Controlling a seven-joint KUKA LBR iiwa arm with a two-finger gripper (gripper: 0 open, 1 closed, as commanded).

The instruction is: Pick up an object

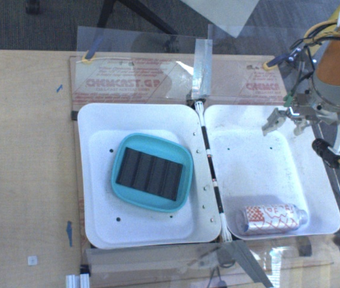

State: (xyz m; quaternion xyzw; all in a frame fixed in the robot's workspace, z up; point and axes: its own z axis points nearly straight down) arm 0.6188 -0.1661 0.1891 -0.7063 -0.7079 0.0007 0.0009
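Note:
A teal tray (152, 171) with a dark ribbed insert lies in the left bin (98, 221), slightly turned. A silver packet with a red and white pattern (273, 217) lies on its side at the front of the right bin (247, 161). My gripper (285, 124) hangs over the far right part of the right bin, well behind the packet. Its two fingers stand apart, open, with nothing between them. The orange band of the arm (337, 62) shows above it at the right edge.
A hinged ridge (208, 167) divides the two bins. Clear plastic sheets and a metal bracket (201, 71) sit behind the bins. Cables (304, 47) run beside the wrist. Bare wooden bench (23, 161) lies to the left.

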